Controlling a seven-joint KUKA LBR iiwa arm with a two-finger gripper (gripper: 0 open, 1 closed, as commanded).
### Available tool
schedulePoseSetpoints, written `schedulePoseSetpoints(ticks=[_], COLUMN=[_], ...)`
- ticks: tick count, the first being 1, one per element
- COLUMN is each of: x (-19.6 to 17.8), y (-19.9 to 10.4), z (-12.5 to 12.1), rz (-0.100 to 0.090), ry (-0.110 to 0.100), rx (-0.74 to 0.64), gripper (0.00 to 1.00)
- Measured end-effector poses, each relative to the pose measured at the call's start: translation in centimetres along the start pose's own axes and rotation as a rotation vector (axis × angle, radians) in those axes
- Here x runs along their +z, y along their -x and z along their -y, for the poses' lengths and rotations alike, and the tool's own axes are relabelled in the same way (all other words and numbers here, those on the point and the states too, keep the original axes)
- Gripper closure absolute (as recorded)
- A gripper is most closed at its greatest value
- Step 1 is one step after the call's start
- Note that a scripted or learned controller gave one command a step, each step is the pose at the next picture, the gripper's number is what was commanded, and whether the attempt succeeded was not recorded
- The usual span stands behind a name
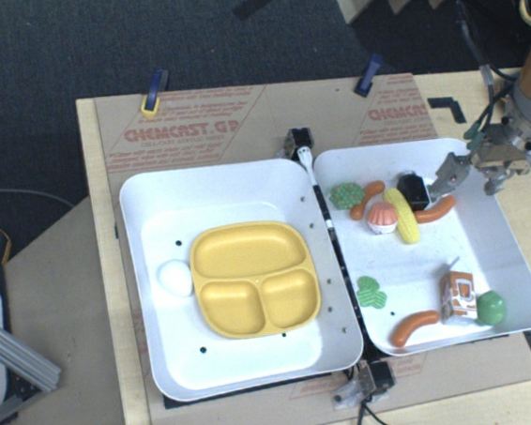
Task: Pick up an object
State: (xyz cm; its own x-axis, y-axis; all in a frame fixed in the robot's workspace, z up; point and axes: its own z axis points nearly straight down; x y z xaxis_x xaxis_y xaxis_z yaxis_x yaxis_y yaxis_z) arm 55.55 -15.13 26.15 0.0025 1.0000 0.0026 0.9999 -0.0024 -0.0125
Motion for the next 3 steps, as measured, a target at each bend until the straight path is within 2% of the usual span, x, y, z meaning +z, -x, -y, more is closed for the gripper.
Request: schedulePoseSetpoints(ticks=[1, 2, 3], x=[-0.6, 4.0, 10.3], y=[0.0, 0.7, 0.7], z=[-0.2, -0.1, -0.6], rz=[0.002, 0.001, 0.000], ry=[0.011, 0.006, 0.004], rx=[-0.002, -0.001, -0.002], gripper=[0.00, 0.00, 0.00])
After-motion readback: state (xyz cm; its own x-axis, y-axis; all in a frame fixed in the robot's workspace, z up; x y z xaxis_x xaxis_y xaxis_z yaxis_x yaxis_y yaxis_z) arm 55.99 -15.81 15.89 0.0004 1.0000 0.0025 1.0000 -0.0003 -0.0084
